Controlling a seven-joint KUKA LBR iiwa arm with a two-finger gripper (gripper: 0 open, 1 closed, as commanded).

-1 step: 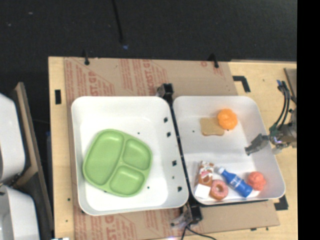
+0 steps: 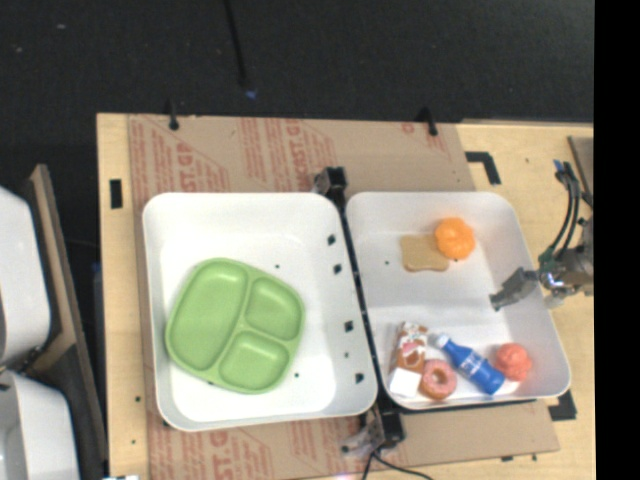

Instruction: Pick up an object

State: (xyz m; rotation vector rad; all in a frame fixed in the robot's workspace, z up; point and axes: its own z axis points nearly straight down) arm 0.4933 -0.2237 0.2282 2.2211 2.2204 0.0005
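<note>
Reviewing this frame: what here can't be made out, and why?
- Gripper at the right bin's right wall: small and blurred, so finger state is unreadable.
- Arm behind it: cut off at the camera view's right edge.
- Small red and white item in the right bin: too small to identify, partly overlapped by the pink doughnut.
- Blue bottle: label too small to read.
- Red object beside the bottle: too blurred to identify.

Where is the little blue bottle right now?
The blue bottle lies in the right-hand bin, near its front edge, between the pink doughnut and a red toy.
</note>
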